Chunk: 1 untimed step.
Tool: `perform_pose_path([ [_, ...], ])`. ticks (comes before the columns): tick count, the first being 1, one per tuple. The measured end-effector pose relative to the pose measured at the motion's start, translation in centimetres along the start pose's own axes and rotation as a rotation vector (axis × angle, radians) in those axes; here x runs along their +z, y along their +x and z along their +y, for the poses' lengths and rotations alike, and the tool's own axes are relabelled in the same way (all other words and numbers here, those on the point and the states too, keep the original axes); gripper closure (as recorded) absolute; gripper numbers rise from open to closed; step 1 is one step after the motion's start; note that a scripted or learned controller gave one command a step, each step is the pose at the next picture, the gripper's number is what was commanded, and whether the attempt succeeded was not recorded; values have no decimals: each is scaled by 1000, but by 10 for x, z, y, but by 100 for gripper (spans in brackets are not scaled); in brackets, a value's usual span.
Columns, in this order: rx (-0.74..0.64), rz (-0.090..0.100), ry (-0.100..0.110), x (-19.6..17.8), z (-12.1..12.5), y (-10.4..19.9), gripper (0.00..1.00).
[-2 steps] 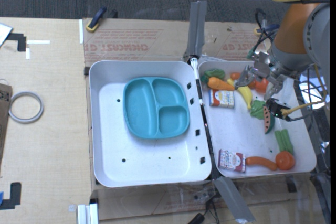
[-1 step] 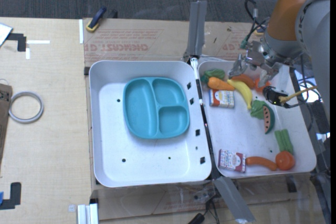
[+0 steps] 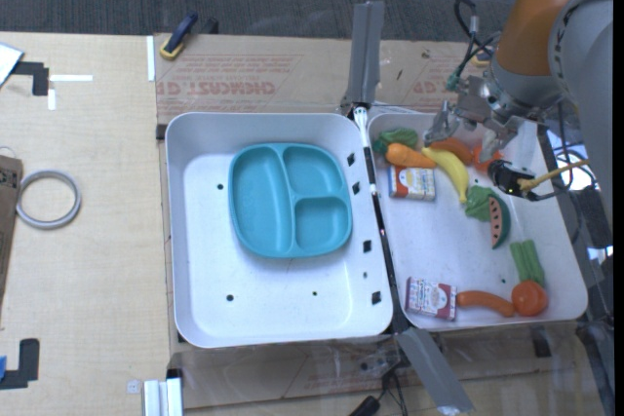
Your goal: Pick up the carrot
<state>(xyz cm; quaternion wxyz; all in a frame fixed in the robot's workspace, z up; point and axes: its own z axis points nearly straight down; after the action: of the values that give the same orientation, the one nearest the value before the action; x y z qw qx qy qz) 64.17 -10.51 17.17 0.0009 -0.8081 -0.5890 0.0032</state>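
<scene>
Near edge of right bin (image 3: 575, 302): small carton (image 3: 430, 298). Gripper (image 3: 470, 124) at far end, just right of carrot (image 3: 409, 154) — approach step; finger state unclear. Next: shift left, descend.

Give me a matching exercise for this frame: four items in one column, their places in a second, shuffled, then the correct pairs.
Items:
1. teal divided plate
2. banana
3. watermelon slice
4. roll of tape

Places:
A. on the bench, left of both bins
B. right bin, near the middle of its right side
C. in the left bin
D. far end of the right bin, beside the carrot, just below the pincer

Pairs: 1-C, 2-D, 3-B, 4-A
</scene>
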Motion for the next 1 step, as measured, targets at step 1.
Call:
perform_pose_path([
  [1,0,0,0,0,0,0,0],
])
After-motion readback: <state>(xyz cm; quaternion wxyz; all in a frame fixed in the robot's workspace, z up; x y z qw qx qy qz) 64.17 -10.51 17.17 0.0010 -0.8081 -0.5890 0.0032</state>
